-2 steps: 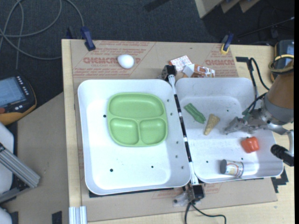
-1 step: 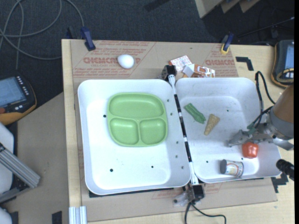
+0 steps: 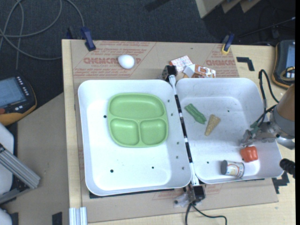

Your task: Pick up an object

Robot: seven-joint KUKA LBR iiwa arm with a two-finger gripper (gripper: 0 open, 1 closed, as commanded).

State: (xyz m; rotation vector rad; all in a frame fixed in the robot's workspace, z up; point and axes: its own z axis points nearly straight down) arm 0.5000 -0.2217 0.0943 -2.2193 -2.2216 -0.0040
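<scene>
White bins sit side by side on the bench: the left bin (image 3: 93, 172) holds a green tray (image 3: 138, 119) with three compartments, lying toward its far side. In the right bin (image 3: 220, 90) a green pod (image 3: 195, 113) lies near the far left, with a tan cone (image 3: 212, 124) just right of it. A small can (image 3: 233, 168) lies on its side at the near edge. An orange block (image 3: 249, 153) rests near the right wall, just beneath the gripper (image 3: 253, 137), which reaches in from the right; whether its fingers are spread or closed cannot be made out, and nothing shows between them. Beyond the bins, a white ball (image 3: 126, 61) and some small cartons (image 3: 192, 69) lie on the bench.
</scene>
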